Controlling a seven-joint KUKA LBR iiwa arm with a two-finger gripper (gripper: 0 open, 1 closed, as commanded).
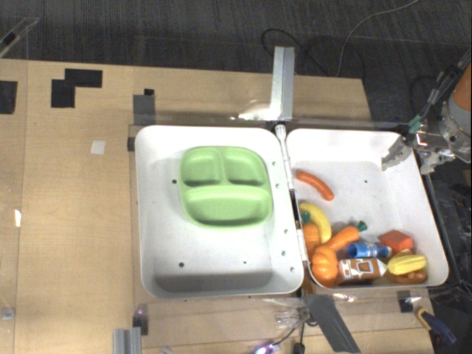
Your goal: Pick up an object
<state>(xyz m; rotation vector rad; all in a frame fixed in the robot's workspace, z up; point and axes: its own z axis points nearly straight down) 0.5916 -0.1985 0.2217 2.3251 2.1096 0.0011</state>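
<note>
The right bin (pixel 346 152) holds a pile of toy food along its near side: a red-orange sausage (pixel 315 184), a yellow banana (pixel 316 216), an orange carrot (pixel 341 237), a small pumpkin (pixel 323 264), a blue bottle (pixel 366 251), a brown bottle (pixel 360 270), a red block (pixel 397 240) and a yellow corn cob (pixel 406 263). My gripper (pixel 398 152) hangs at the bin's far right corner, above the rim and well away from the pile. Nothing shows in it.
The left bin (pixel 158 220) carries a green divided plate (pixel 224 185). A metal post (pixel 283 80) rises behind the seam between the bins. The arm's wrist (pixel 453 120) and cables crowd the right edge.
</note>
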